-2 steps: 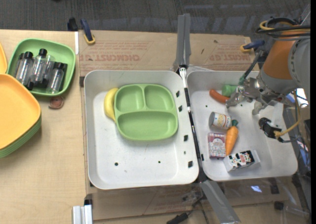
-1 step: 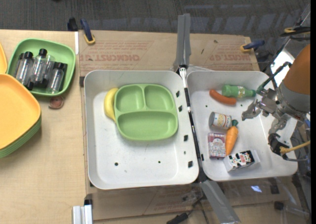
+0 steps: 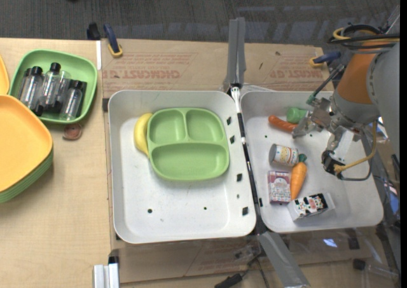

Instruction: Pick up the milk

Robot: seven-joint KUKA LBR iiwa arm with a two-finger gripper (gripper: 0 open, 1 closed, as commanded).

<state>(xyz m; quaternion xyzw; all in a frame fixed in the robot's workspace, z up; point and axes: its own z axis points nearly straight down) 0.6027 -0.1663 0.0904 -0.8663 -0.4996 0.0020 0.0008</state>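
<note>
Lowest in the frame, the small white milk carton with black cow patches (image 3: 312, 206) lies tilted in the right white bin (image 3: 369, 217), just beside a pink printed box (image 3: 279, 187) and an orange carrot (image 3: 297, 178) (print unreadable). Upper right, the grey gripper (image 3: 304, 126) hovers by a second carrot (image 3: 280, 123); its fingers' spread I cannot tell. "CHEMCAST" reads upside down on the cardboard (image 3: 159, 67).

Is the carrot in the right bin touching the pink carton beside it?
Touching. The camera view shows the carrot lying with its lower end against the pink carton's right edge, with no white bin floor visible between them there.
</note>
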